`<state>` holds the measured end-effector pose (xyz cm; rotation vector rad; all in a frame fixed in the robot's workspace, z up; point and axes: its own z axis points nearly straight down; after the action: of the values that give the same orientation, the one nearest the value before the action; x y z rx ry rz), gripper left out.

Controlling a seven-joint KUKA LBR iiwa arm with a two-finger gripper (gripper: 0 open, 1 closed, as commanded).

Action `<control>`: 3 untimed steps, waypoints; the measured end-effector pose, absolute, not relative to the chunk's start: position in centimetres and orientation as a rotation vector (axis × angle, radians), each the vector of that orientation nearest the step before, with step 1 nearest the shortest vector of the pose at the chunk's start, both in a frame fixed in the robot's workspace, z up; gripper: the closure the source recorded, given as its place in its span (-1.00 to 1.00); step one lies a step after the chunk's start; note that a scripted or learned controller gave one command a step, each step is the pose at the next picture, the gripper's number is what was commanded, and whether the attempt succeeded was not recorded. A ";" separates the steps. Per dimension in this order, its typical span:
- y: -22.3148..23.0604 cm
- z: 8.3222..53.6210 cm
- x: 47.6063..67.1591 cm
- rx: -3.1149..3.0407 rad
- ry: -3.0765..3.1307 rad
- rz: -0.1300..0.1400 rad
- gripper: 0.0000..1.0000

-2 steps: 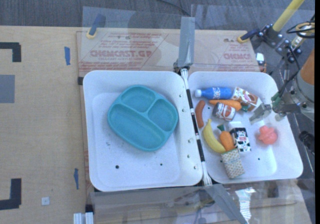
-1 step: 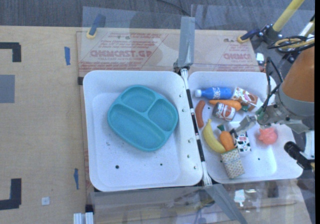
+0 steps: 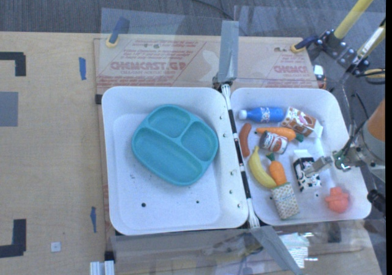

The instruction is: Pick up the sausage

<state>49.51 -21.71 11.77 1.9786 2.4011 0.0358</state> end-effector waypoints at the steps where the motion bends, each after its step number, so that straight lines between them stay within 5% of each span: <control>1: -22.4 10.9 55.0 1.923 2.451 0.030 -1.00; 2: -22.6 18.5 53.2 1.863 2.524 0.001 -1.00; 3: -22.4 11.6 54.2 2.074 2.333 0.026 -1.00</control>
<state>54.20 -22.38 11.64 2.0735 2.3328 0.0260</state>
